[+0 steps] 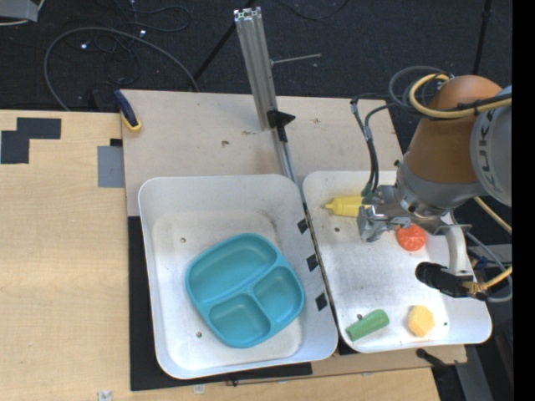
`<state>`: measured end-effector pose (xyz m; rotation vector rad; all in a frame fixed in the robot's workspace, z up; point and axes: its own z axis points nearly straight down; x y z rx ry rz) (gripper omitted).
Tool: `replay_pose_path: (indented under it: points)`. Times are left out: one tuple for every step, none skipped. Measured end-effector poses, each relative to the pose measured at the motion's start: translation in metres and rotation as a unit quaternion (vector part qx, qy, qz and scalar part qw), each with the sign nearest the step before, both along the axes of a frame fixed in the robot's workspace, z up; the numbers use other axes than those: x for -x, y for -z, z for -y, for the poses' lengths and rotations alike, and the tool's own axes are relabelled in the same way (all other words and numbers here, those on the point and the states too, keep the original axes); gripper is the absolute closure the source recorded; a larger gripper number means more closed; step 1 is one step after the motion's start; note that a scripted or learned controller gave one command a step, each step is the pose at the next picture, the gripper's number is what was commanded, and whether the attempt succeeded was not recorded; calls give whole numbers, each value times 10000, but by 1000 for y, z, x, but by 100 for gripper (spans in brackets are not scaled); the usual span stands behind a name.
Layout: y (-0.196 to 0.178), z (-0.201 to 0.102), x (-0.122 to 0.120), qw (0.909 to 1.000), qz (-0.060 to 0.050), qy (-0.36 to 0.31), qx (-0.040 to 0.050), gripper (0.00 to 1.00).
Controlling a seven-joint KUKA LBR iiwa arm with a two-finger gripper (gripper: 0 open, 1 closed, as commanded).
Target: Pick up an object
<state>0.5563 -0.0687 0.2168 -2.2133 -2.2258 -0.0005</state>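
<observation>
On the bench, two shallow white bins are set side by side, the left bin (159, 224) being taken up largely by a teal divided tray (244, 289) that lies flat and slightly turned. From the right edge the grey arm (456, 153) with its orange band is brought in over the right bin (368, 266), and the gripper (374, 222) is held low above that bin's upper half. Whether it is spread or pressed together cannot be told, and nothing can be made out in its grasp. A yellow object (343, 206) is seen just beside the gripper, toward the bins' shared edge. An orange-red object (410, 239) lies just to its other side. Well apart, near the front rim, a green piece (368, 325) and a small yellow piece (421, 321) are found.
</observation>
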Motion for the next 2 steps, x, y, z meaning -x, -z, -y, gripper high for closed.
replay_pose_path:
  points:
    - [9, -49, -15, 10000, -5, 6, 4, 100]
    - [14, -101, -26, 10000, -5, 7, 4, 100]
